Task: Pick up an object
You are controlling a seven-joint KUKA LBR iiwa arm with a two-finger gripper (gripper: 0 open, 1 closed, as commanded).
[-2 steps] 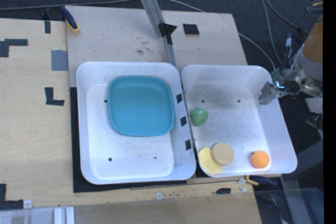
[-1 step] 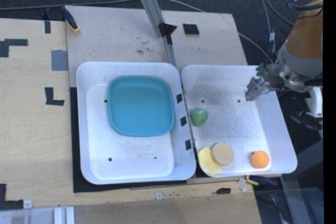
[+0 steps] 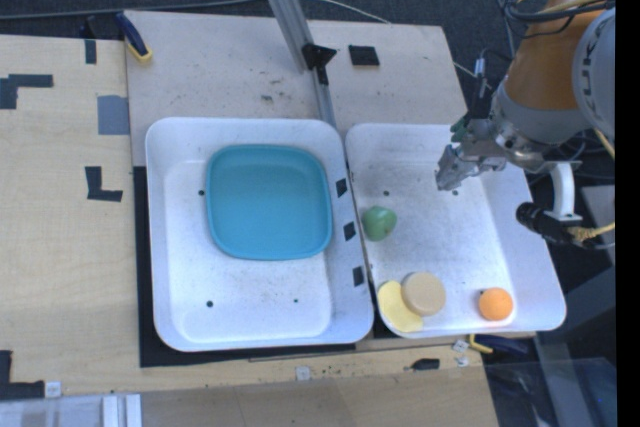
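Item: small green rounded object (image 3: 379, 222), likely soft and light, lying at the left wall of the right white bin (image 3: 470, 215); best gripped across its middle, as it may roll.

Also in that bin: tan disc (image 3: 424, 293) resting on a yellow flat piece (image 3: 396, 309); small orange ball (image 3: 495, 304), smooth, apt to slip.

Claw (image 3: 450, 172): poised over the bin's upper part, carrying nothing; its spread I cannot tell.

Left white bin (image 3: 180, 305): blue square plastic plate (image 3: 268, 201).
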